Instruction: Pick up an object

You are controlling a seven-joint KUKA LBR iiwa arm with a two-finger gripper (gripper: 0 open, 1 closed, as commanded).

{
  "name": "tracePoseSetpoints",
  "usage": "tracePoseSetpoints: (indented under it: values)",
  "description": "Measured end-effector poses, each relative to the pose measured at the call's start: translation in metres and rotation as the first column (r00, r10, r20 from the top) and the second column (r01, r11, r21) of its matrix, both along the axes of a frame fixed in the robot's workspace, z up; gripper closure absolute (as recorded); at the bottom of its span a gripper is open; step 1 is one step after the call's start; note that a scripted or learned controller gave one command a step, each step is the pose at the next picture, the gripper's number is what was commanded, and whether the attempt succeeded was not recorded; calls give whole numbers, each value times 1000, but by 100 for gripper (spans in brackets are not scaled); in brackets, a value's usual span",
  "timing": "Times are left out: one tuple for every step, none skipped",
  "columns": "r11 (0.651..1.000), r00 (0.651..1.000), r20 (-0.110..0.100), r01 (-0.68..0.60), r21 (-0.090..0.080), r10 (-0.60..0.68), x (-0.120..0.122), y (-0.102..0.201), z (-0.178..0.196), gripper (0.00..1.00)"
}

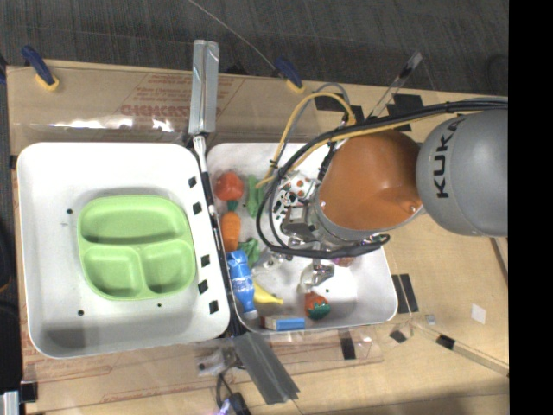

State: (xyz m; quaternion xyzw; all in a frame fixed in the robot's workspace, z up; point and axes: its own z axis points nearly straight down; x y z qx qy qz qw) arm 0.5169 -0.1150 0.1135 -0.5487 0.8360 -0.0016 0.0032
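Gripper [318,277] low in the right bin [373,294], finger state impossible to tell, just above a red-and-green toy [316,306] near the bin's front edge, green divided tray [135,245] in the left bin [52,180]

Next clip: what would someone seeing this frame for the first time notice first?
The grey arm with its orange band fills the right bin, the gripper reaching down among small toys. A red and green toy sits just below the gripper, with a blue bottle and an orange carrot-like toy along the bin's left wall. In the left bin lies a bright green divided tray.
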Motion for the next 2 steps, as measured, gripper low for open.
tracePoseSetpoints:
  values:
    - [995,995,-6,-96,1,96,52,-18,-22,0]
    - [995,995,-2,-100,3,100,54,-15,-10,100]
